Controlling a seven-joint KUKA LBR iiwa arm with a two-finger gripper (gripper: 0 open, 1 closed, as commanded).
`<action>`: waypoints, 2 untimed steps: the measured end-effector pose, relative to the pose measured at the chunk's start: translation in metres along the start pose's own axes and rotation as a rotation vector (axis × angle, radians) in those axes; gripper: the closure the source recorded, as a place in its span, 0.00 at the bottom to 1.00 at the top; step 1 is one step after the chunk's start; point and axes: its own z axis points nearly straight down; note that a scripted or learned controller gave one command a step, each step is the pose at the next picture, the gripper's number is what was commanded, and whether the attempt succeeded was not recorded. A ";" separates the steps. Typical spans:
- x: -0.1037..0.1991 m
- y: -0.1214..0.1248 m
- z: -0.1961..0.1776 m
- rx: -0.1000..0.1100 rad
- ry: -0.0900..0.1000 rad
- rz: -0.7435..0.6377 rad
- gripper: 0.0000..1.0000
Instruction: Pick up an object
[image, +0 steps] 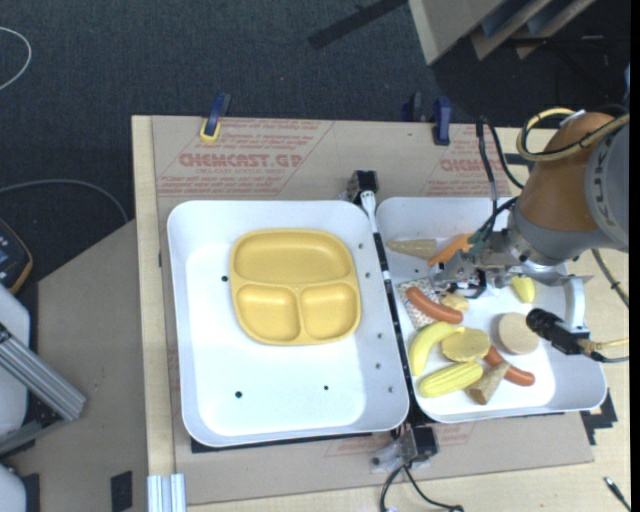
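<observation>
My gripper (468, 277) hangs low over the upper middle of the right bin (575, 392), reaching in from the right. Toy food lies in that bin: a red sausage (433, 305) just below-left of the gripper, an orange carrot piece (450, 248) above-left of it, a tan flat piece (412, 246), a banana (425, 345), a corn cob (450, 379), a potato-like slice (465, 345), a round beige piece (518, 334), a small yellow piece (523, 290) and another sausage (518, 376). The gripper's body hides whatever lies right under it.
The left bin (200, 300) holds a yellow three-compartment plate (295, 284). The bins touch along a dark hinge strip (385, 290). Clamps (211, 128) sit on the bench's far edge. Black cables (495, 160) run along the arm above the right bin.
</observation>
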 end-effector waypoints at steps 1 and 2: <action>-0.006 0.003 -0.013 -0.013 -0.013 0.005 1.00; -0.013 0.001 -0.059 0.011 0.000 0.002 1.00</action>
